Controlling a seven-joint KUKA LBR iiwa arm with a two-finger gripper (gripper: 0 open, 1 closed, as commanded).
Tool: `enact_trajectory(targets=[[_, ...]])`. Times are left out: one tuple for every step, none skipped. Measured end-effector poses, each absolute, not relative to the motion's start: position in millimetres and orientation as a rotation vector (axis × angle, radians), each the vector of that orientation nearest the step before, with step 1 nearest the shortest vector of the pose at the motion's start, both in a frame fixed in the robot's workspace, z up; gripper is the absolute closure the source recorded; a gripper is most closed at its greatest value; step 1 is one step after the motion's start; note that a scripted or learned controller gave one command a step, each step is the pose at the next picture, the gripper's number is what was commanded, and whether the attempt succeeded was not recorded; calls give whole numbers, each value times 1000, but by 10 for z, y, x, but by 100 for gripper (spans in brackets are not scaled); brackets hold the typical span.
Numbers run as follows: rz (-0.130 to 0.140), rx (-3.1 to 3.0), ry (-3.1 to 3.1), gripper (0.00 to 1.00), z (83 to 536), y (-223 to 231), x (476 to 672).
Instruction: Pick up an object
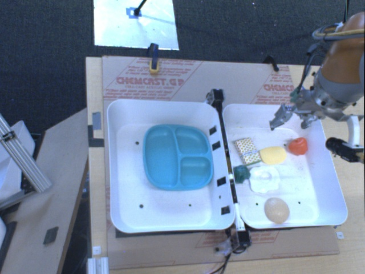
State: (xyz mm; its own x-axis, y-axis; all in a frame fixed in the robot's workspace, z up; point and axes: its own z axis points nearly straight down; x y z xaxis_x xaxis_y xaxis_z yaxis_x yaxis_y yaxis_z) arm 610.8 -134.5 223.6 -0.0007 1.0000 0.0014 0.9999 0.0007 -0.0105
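Note:
The right bin point(333, 196) holds several small things. A checkered box point(246, 149) lies next to a yellow oblong piece point(273, 155), with a red-orange piece point(297, 146) to their right. Closer to the front are a green piece point(242, 173), a white piece point(265, 179) and a beige ball point(276, 209). My gripper point(292, 122) hovers over the back of this bin, above and a little behind the yellow and red-orange pieces. Its two fingers are spread open with nothing between them.
The left bin point(122, 153) holds a blue divided plate point(177, 157). A black clip-lined ridge point(223, 153) separates the two bins. Cardboard point(188, 79) lies under both, and the arm point(342, 61) comes in from the right.

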Motion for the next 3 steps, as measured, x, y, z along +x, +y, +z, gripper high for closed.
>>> enact_trajectory(targets=[[-1, -2219, -2226, 0, 2309, -1342, 6133], [1, -2214, -2228, 0, 1730, -1272, 6191], [0, -2214, -2229, 0, 1164, -1180, 6203]])
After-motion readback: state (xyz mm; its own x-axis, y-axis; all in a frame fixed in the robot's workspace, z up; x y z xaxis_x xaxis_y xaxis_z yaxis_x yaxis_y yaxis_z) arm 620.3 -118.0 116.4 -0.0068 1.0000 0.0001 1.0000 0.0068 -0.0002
